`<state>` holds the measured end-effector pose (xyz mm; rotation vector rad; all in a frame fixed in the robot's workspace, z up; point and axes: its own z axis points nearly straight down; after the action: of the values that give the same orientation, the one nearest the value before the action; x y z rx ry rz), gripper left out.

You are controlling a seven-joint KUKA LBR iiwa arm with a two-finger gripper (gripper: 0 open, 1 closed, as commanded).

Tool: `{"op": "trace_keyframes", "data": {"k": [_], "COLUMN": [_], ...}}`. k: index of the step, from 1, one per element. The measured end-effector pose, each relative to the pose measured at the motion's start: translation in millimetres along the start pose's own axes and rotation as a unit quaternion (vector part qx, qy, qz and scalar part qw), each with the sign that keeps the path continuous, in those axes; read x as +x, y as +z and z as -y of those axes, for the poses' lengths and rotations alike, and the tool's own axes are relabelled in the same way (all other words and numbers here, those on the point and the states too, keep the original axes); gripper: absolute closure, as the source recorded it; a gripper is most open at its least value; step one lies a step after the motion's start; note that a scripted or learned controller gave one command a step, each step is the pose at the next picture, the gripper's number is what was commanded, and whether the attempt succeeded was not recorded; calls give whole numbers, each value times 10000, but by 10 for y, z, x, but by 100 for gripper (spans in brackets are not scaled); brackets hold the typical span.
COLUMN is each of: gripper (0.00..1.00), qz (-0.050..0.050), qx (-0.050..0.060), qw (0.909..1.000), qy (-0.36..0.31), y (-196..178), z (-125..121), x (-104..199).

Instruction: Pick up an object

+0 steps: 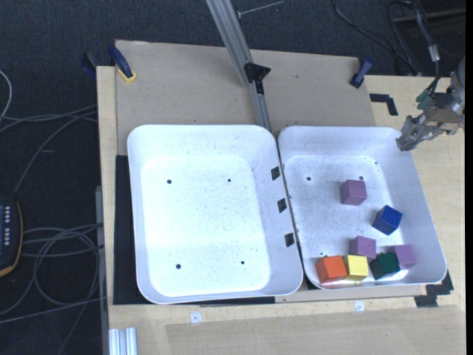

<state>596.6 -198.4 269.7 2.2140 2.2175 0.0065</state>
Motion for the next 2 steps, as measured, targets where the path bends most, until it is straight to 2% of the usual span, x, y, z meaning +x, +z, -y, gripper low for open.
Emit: {"op": "trace_keyframes", "data": {"k": [2], "gripper": [100], "qz": [-17], "qx": [22], "qw": [10000], "qy": [-29], "y": [-67], "z": [-368], "x": [989]}}
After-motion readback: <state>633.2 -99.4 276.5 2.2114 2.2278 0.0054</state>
